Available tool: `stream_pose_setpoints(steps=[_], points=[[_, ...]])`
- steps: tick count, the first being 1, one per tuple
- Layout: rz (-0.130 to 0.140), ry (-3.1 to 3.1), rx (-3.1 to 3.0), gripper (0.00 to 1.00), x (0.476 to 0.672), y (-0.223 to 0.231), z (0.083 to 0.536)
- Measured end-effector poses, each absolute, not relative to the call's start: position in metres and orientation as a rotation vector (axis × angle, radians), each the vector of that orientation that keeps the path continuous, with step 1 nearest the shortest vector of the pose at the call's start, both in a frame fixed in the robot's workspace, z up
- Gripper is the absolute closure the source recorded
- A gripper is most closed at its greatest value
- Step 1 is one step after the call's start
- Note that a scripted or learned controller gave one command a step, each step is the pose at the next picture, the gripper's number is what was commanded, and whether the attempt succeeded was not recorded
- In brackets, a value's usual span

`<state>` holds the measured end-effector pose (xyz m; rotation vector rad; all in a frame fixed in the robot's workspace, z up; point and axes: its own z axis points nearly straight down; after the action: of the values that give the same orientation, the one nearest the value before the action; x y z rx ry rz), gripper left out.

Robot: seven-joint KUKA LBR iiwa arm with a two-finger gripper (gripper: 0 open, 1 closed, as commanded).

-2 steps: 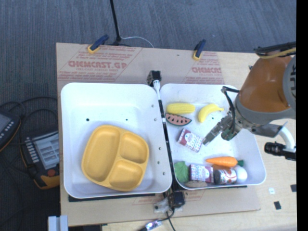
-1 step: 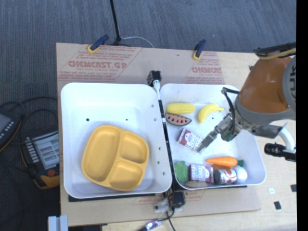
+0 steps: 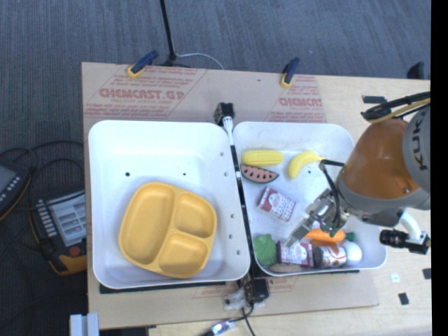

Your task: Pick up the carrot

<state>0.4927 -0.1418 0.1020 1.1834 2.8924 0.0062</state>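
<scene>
The carrot (image 3: 327, 236) is a small orange piece lying near the front right of the right bin (image 3: 294, 128), just behind a bottle. My gripper (image 3: 305, 229) hangs low over the bin, right at the carrot's left end, and seems to touch or overlap it. The arm's orange band and grey wrist (image 3: 378, 163) cover the bin's right side. Part of the carrot is hidden under the gripper body.
A dark bottle (image 3: 318, 255) with a red label and a green item (image 3: 264, 247) lie along the front wall. A red-white carton (image 3: 276, 204), a watermelon slice (image 3: 259, 174), a corn cob (image 3: 262, 157) and a banana (image 3: 303, 162) sit farther back. The left bin (image 3: 140, 138) holds a yellow divided plate (image 3: 168, 227).
</scene>
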Motion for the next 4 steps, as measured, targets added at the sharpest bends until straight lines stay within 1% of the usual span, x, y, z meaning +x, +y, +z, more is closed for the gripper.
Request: stream_pose_setpoints(steps=[1,2,3,4], points=[[0.014,2.900,1.191,1.00,0.492,-0.139,0.111],[-0.002,3.031,0.811,1.00,0.485,-0.172,0.143],[-0.002,3.077,0.551,1.00,0.489,-0.181,0.116],[-0.006,3.048,0.551,0.00,0.495,-0.183,0.119]])
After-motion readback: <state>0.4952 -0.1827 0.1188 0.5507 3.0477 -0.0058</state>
